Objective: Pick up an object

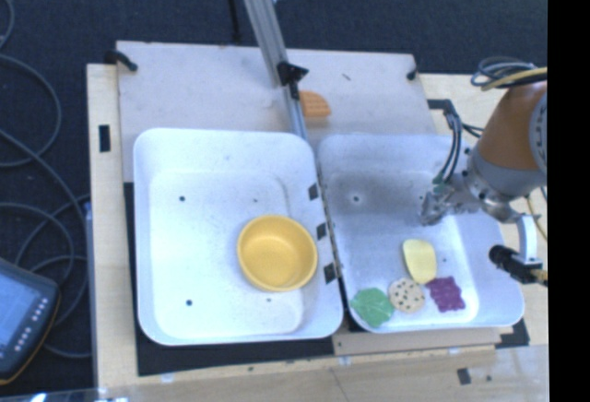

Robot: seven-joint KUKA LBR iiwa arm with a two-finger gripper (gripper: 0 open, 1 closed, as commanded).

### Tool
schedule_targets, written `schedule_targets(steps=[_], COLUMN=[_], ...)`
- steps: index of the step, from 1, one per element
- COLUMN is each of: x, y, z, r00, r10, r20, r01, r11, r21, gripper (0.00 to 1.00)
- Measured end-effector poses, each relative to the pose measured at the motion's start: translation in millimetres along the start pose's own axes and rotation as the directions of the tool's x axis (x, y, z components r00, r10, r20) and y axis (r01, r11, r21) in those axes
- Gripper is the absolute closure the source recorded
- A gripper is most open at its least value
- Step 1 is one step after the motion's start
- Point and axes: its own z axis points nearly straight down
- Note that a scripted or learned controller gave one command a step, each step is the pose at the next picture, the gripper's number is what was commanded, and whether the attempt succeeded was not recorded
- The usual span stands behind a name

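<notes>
hovering hand over right bin; fingertips too blurred to read.

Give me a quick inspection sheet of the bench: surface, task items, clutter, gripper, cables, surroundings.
Surface: two white bins, left bin and right bin, side by side on the bench.
Job's things: yellow bowl in left bin; yellow piece, cookie, green piece, purple piece in right bin.
Clutter: orange item behind the bins.
Gripper: gripper low over right bin.
Cables: black cables on floor, left.
Surroundings: metal rail, tablet.
</notes>
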Motion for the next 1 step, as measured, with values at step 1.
schedule_targets(steps=[1], x=[-7.0], y=[-4.8], z=[-60.6], r00=[1.0], r10=[0.0], r20=[0.0], r01=[0.0], r11=[1.0], r21=[-0.003], gripper=[1.0])
